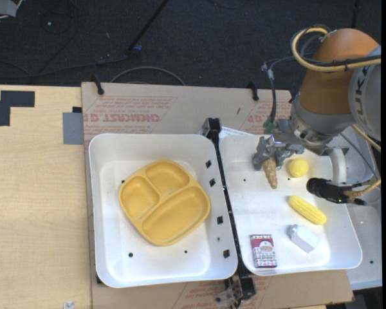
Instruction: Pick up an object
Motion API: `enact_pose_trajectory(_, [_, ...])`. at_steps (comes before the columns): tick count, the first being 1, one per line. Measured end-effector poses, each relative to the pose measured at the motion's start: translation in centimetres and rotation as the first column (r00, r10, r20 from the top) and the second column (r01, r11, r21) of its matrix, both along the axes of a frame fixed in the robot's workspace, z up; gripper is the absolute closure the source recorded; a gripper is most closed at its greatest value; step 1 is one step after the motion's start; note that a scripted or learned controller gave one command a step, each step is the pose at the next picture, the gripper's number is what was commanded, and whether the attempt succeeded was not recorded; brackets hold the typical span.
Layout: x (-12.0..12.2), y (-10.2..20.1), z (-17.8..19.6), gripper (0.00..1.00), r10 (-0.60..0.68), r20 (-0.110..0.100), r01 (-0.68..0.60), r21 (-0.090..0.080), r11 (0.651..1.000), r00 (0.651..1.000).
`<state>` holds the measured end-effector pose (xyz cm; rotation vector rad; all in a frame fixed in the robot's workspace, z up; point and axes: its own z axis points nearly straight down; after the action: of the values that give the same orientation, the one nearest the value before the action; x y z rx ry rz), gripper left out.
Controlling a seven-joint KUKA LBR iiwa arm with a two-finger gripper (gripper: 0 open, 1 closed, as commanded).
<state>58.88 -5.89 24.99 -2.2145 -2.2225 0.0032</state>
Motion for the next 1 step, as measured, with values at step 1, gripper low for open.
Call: enact_pose_trajectory(1, [-2.06,4.82,0.44,1.0,0.001,-0.001,-0.001,0.001,1.0,1.0])
